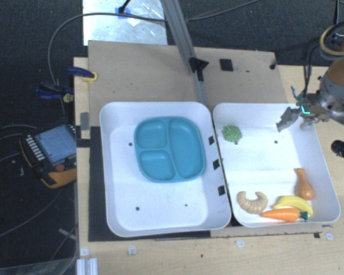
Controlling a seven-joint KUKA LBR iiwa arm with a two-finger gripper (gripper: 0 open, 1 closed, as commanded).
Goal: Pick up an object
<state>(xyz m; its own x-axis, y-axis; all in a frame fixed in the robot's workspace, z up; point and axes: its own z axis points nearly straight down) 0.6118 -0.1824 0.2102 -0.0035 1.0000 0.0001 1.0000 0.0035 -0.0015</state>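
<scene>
In the right bin (264, 159) lie a green broccoli floret (232, 133) at the upper left, and near the front right corner a tan croissant (251, 201), an orange carrot (282, 214), a yellow banana (294, 203) and a brown drumstick-shaped piece (303, 184). My gripper (296, 121) hangs over the bin's upper right part, well apart from all of them. Its two fingers stand spread, with nothing between them.
The left bin (120, 199) holds a blue divided plate (169, 148). A grey pole (179, 24) slants over the back of the bench. Clamps and a small device (50, 148) lie off the bench at the left.
</scene>
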